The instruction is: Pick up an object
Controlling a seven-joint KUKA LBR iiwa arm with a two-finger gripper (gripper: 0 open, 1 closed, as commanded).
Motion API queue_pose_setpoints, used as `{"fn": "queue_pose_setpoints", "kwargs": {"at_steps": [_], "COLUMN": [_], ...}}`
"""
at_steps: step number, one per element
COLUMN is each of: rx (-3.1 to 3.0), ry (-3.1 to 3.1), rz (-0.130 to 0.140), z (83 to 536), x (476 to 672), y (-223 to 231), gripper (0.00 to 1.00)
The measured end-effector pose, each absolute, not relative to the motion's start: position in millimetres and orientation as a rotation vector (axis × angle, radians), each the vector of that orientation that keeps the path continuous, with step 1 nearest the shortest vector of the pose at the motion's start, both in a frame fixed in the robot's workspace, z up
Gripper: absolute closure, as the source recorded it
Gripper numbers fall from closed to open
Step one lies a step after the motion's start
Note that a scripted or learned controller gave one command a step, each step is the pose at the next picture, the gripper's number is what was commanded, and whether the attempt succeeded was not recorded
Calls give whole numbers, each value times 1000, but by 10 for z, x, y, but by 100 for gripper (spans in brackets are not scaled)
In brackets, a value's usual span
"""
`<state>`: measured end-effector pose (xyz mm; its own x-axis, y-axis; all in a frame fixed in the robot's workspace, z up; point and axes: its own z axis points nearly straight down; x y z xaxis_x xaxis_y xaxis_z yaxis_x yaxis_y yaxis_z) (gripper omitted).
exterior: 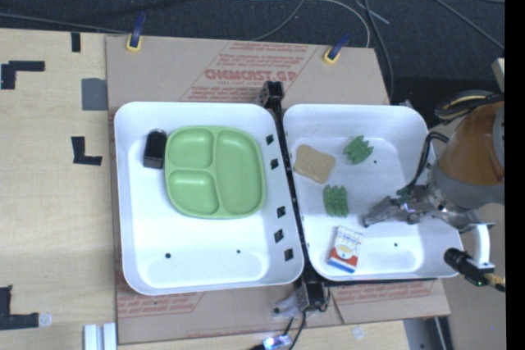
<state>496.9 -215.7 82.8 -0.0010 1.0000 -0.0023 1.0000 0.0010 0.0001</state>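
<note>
The arm reaches in over the right bin, gripper low near the bin floor, pointing toward the middle. Nothing sits between its tips; whether it's released or clenched I can't tell at this res.

Candidate objs, all in the right bin: a small red/white/blue carton just below-left of the gripper, near but apart from it; a ridged green piece to its left; a tan flat piece up by the divider; a leafy green piece toward the back wall. Left bin holds a green divided plate w/ a small black block just beside its left rim — well apart from the gripper.

Step, as I judge it: approach/descent, no grasp yet. Closest targets are the carton and the ridged green piece. Next move prob needs the tips centred over one of them, straddling it, then closing — the carton lies flat, so a low approach matters.
</note>
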Motion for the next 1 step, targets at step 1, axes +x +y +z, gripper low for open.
{"fn": "queue_pose_setpoints", "kwargs": {"at_steps": [1], "rx": [2217], "ry": [2218], "rz": [0], "z": [963], "x": [4981], "y": [-2166], "gripper": [100]}}
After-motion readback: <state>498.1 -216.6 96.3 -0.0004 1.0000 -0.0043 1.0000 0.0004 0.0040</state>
